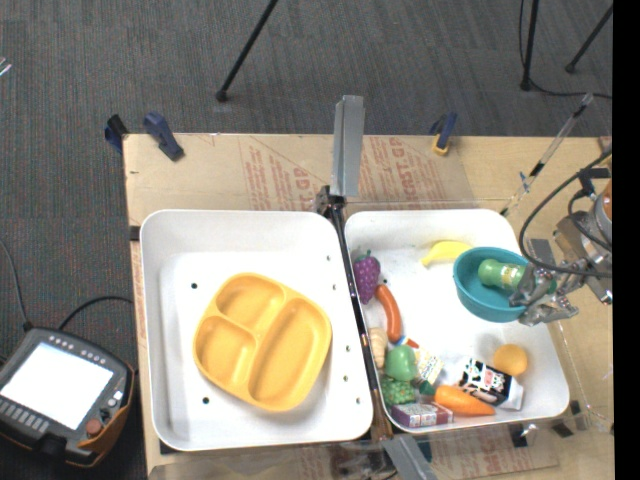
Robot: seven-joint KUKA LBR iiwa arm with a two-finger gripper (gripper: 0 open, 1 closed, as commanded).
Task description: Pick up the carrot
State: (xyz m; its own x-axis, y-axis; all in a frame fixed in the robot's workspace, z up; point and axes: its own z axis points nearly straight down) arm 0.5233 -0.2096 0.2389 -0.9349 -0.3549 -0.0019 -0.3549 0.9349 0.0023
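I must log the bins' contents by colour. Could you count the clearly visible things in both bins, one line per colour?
Yellow: 2, tray, banana
Orange: 2, carrot, round fruit
Purple: 1, grapes
Red: 1, sausage
Teal: 1, bowl
Green: 1, pepper
Total: 8; small cluttered items left uncounted.

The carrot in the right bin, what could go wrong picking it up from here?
The carrot lies tight against the cow-print carton and near the bin wall, so a descent may nudge or catch the carton instead. The gripper sits by the teal bowl and could clip it on the way.
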